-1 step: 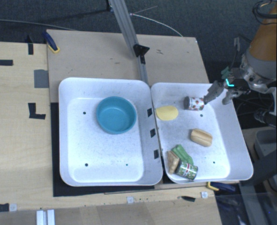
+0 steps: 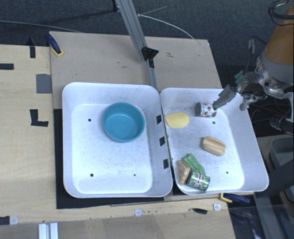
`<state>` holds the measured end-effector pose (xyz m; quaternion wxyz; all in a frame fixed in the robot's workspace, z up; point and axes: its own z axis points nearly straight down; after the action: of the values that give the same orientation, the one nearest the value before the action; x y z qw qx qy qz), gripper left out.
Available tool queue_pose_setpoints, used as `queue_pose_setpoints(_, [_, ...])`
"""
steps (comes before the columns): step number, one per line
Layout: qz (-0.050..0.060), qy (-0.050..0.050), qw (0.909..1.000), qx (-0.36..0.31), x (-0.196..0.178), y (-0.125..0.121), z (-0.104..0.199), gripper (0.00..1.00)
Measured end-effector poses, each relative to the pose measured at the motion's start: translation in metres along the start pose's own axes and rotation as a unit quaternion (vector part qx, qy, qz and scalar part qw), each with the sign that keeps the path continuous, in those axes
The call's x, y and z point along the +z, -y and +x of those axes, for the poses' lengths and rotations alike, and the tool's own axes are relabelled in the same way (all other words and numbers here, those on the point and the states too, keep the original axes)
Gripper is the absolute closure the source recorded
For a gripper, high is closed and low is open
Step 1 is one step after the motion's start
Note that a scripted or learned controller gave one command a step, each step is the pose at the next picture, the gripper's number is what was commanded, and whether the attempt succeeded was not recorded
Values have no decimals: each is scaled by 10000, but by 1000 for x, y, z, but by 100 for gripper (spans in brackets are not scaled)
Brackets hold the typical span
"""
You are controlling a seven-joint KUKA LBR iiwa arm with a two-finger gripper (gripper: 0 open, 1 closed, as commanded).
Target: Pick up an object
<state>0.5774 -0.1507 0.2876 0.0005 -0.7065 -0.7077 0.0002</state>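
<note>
Fingers [image 2: 233, 96] spread above right bin [image 2: 246, 153] — small can [image 2: 205, 109] beside

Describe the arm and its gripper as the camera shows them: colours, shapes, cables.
The arm is a rounded orange segment above a pale grey metallic wrist ring. Below it the gripper is dark grey, with two slim grey fingers. A thin dark cable loops over the top of the arm.

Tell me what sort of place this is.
Probably a robotics lab bench set up for grasping trials: two white bins side by side on a taped bench, a blue bowl, toy-like items, and a gripper reaching in.
</note>
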Motion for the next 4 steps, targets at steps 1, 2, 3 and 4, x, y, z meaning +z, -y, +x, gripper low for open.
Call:
queue_pose_setpoints(1, [27, 2, 10000, 2, 53, -9, -1, 0])
queue_pose_setpoints(2, [29, -1, 10000, -2, 107, -12, 10, 0])
queue_pose_setpoints(3, [35, 0, 10000, 1, 172, -13, 11, 0])
queue_pose_setpoints(4, [12, -1, 10000, -8, 158, -14, 11, 100])
